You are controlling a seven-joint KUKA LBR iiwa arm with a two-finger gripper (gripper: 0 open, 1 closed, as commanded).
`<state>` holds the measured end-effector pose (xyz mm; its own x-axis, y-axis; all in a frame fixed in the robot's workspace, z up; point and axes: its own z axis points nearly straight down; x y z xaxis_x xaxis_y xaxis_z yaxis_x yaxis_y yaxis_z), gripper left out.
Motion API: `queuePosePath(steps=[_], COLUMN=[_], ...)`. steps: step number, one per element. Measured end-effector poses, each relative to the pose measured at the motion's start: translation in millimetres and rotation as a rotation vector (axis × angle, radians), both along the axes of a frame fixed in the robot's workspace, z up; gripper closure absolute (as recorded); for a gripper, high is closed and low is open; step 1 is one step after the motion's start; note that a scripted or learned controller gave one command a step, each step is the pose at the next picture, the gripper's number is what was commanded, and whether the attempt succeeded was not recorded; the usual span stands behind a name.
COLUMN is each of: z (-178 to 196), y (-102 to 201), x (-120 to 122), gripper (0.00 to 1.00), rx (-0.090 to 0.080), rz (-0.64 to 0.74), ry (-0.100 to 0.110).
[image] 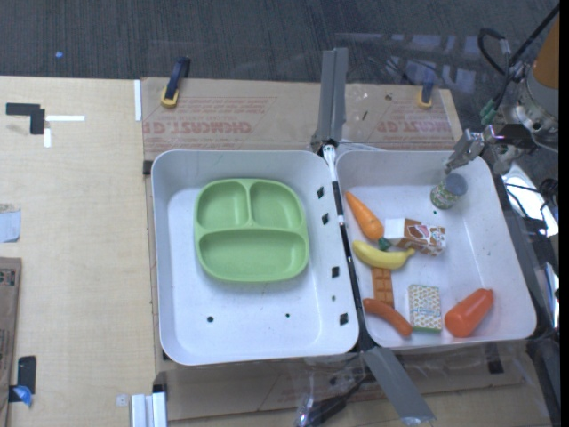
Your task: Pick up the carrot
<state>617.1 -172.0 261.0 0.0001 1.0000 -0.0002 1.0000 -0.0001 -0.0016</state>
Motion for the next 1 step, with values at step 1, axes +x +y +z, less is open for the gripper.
queuePosePath(steps=[1], z=[-109.4], y=[52.3], x=[-6.4], gripper=[0.00], rx=[0.000], rz=[0.321], ry=[-0.001])
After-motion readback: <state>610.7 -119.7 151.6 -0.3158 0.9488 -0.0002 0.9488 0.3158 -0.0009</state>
